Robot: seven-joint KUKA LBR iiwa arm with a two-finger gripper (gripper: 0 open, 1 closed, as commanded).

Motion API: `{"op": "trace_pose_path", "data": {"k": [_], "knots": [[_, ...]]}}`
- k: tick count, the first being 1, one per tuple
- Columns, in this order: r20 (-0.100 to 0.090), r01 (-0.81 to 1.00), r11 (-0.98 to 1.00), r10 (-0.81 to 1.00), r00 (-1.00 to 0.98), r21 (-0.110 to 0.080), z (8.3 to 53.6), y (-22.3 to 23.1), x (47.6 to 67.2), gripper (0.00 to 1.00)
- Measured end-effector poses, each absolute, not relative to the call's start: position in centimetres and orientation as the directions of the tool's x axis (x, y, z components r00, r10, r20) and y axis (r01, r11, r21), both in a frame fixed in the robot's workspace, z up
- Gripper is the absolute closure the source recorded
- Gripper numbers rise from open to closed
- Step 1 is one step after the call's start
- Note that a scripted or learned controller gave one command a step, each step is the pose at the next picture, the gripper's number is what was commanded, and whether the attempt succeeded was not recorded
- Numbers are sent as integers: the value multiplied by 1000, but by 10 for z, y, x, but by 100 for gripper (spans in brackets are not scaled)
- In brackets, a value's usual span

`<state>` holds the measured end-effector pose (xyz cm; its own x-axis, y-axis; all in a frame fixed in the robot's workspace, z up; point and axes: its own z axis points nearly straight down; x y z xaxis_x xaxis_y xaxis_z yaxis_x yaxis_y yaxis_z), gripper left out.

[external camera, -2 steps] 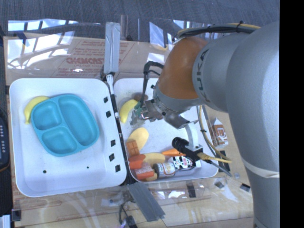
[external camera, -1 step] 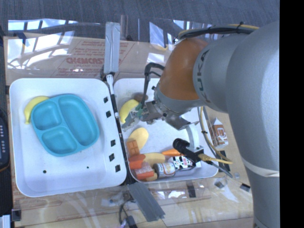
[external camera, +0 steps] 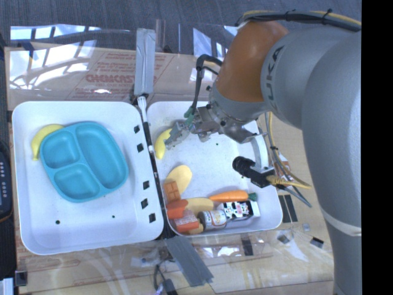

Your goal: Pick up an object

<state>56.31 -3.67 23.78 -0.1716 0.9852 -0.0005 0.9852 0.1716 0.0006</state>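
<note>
Camera view, looking down on both bins. Pincer [external camera: 174, 134] low in the right bin [external camera: 212, 158], near its upper left corner; fingers too small and blurred to tell how far apart, or whether anything sits between them. Banana [external camera: 161, 144] just beside the pincer tip, on its left, against the bin wall. Below the pincer: a pale yellow piece of toy food [external camera: 179, 177]. Further below, along the bin's lower edge: carrot [external camera: 228, 196], small bottle [external camera: 230, 214] lying down, and red and orange pieces [external camera: 179, 215]. Well left of the pincer, in the left bin [external camera: 37, 226]: blue divided plate [external camera: 83, 160], second banana [external camera: 42, 137] touching its upper left edge.
</note>
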Motion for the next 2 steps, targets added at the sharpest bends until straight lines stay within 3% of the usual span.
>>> {"op": "trace_pose_path", "data": {"k": [1,2], "knots": [[2,995,94,996,-94,-16,102,-102,537,0],[1,931,364,931,-364,-2,91,-99,476,0]]}}
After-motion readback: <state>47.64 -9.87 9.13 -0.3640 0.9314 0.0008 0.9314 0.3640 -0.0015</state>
